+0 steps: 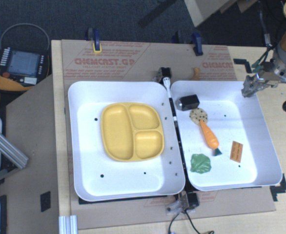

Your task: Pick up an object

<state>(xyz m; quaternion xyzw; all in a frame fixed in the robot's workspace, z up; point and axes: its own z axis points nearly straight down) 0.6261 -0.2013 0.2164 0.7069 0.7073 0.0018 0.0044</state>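
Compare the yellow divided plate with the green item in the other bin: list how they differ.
The yellow divided plate is by far the larger; the green item is a small lump. The plate is pale yellow with three compartments; the green item has an uneven, crumpled outline. The plate lies alone in the left bin; the green item shares the right bin with several small things. Both lie flat on a white bin floor, away from the gripper.

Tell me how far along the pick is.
Nothing looks picked yet. The tool sits at the right bin's upper right rim, away from every item. The carrot-handled brush, black block, green piece and orange block lie in that bin. Approach, grasp and lift remain.
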